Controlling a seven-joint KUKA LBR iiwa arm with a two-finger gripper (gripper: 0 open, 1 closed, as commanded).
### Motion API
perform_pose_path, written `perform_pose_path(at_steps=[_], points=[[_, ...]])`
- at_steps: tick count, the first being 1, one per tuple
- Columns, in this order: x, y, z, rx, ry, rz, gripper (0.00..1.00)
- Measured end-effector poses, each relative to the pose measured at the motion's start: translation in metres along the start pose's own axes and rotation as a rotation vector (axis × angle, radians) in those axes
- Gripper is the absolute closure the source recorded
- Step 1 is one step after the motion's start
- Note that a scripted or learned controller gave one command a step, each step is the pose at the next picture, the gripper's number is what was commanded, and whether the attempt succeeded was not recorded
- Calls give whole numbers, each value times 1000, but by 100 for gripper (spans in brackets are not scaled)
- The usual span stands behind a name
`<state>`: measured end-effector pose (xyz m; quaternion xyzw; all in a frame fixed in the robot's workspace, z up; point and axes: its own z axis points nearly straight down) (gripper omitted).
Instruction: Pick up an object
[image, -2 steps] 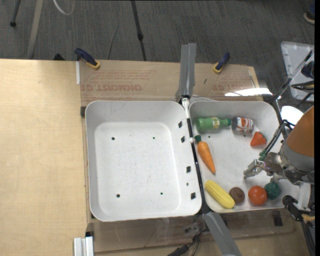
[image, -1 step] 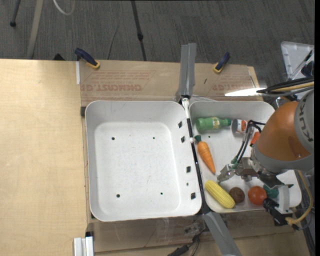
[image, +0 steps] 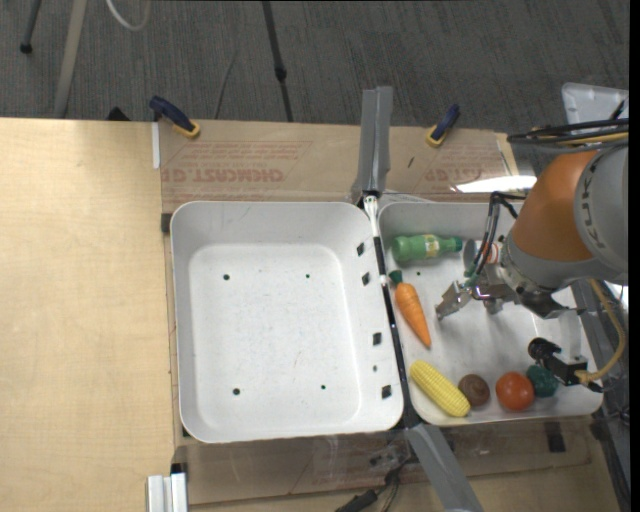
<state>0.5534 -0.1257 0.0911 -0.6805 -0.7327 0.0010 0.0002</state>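
The right bin is a shallow white plastic tray with smooth, rounded corners, and everything here is told from it. Inside it, near its far wall, a green bottle with a yellow label lies on its side. Close to the bin's left wall lies a carrot, orange, pointed and smooth, with a small green top. Along the near wall sits a row of toy foods: a bumpy yellow corn cob, a round brown ball like a kiwi, a shiny red tomato, and a small dark green thing (too small to tell what it is).

The gripper hangs over the middle of the right bin, just right of the carrot and not touching it. Its grey metal fingers stand apart, and nothing is between them. The arm is above the bin's right side, with a smooth orange band and a grey shell.

Just left of the right bin, touching it, is the left bin, white with a few small dark dots on its floor. Both rest on a pale wooden bench with brown cardboard behind.
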Motion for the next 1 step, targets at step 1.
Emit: perform_pose_path(at_steps=[1], points=[[27, 40, 0, 0, 0, 33, 0]])
